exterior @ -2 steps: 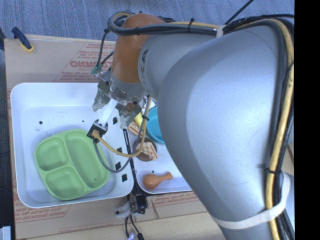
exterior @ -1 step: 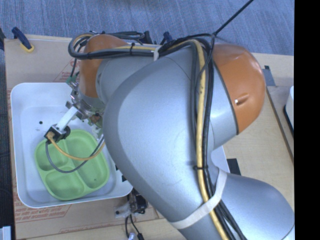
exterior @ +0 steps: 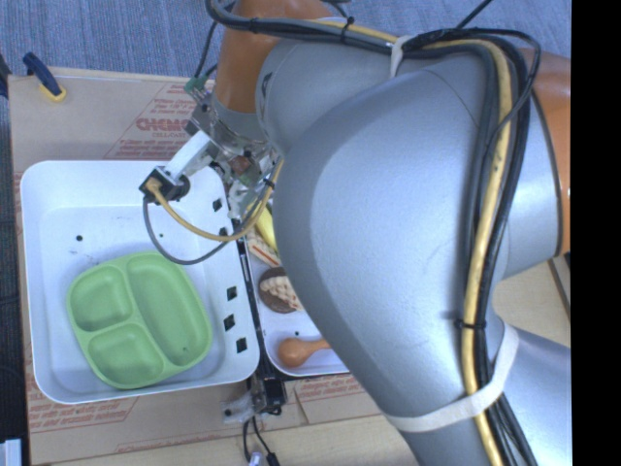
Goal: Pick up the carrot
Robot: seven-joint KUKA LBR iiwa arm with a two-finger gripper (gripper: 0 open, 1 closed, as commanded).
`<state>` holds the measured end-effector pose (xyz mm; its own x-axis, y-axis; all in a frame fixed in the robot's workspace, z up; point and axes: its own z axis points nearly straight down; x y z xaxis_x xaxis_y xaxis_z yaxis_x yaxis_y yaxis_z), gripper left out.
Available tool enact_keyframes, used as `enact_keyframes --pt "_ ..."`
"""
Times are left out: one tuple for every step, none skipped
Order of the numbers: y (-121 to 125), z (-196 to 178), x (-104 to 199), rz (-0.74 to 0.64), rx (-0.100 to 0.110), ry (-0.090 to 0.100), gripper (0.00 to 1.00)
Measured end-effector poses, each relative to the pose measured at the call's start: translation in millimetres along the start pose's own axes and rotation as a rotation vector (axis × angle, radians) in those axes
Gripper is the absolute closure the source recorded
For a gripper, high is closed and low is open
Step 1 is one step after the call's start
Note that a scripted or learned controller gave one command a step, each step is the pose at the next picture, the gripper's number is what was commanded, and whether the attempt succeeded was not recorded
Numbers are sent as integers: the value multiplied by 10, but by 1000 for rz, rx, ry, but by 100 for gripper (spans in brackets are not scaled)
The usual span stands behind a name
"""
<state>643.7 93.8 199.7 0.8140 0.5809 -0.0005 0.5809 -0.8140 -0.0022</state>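
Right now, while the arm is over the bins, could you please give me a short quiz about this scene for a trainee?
1. True or false: the green plate lies in the view's left bin.
2. How many compartments does the plate have? A) two B) three C) four
3. Fill in the missing word: the arm hides most of the view's ____ bin.

Key: 1 true; 2 B; 3 right.
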Motion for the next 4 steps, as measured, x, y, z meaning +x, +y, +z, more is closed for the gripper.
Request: enact_keyframes --pt "-408 1115 -293 -83 21 -7 0" --pt "-393 1004 -301 -89 24 -16 100" --pt "-669 199 -776 141 5 -11 100" --pt "-544 -1270 -875 159 -2 4 100"
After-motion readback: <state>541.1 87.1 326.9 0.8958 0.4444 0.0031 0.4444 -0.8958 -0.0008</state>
